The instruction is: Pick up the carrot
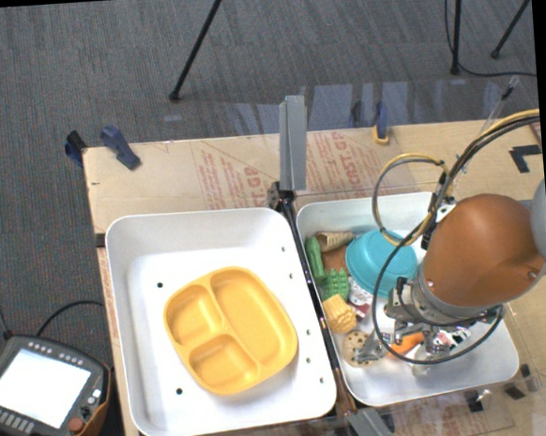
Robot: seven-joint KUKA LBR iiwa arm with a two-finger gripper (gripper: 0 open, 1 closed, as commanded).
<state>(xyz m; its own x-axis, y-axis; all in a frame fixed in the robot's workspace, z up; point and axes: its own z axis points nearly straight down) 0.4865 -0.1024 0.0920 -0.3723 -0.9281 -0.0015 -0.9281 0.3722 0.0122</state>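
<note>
A small piece of the orange carrot (410, 344) peeks out in the right bin (505, 359), near its front middle. My gripper (398, 332) hangs straight over it, low in the bin, and the arm's wide orange band (481, 252) covers most of it from above. The carrot lies right at the gripper's tip, and the view does not show whether it is being held. The rest of the carrot is hidden under the wrist.
The right bin also holds a teal bowl (378, 259), green toys (326, 272), a yellow block (339, 312), a brown cookie (359, 345) and other small items. A yellow divided plate (230, 330) lies in the left bin (139, 246). Cables (410, 169) loop above the arm.
</note>
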